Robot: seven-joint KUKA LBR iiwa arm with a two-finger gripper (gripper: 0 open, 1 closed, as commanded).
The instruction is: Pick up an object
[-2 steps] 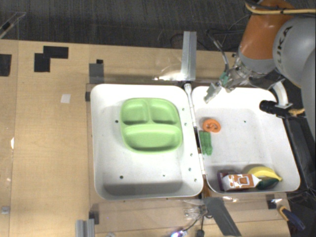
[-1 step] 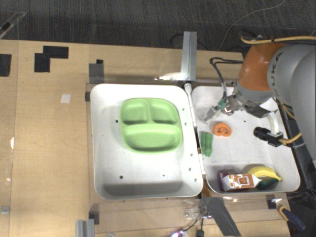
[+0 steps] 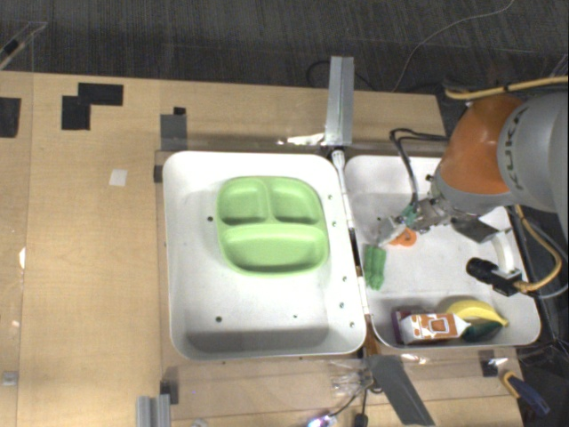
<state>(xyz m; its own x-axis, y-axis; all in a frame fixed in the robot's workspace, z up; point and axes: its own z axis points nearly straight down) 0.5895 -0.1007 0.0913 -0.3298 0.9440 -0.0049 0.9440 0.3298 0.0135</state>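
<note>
Mostly the arm's bulk hides the right bin's (image 3: 533, 327) right side, and the wrist with its orange band (image 3: 471, 154) is cut off at the frame's right edge. On the left, the wooden worktop (image 3: 80, 265) carries black patches near its far-left corner, and dark carpet lies beyond its far edge. The left bin (image 3: 191, 327) holds a green divided tray (image 3: 269, 223), lying flat with its two small compartments on the far side. A metal post (image 3: 340, 105) stands at the far end of the seam between the bins. In the right bin, a green oblong object (image 3: 374, 267) lies just beside the left wall, its long axis running near to far. A small orange piece (image 3: 405, 237) sits at the tip of the jaws (image 3: 411, 222); whether they grip it or how wide they stand cannot be told, as that spot is small and cluttered. Along the near wall lie a brown-and-white carton (image 3: 427, 326), long axis left to right, and a banana (image 3: 473, 313) touching a dark green item (image 3: 484, 331).
</note>
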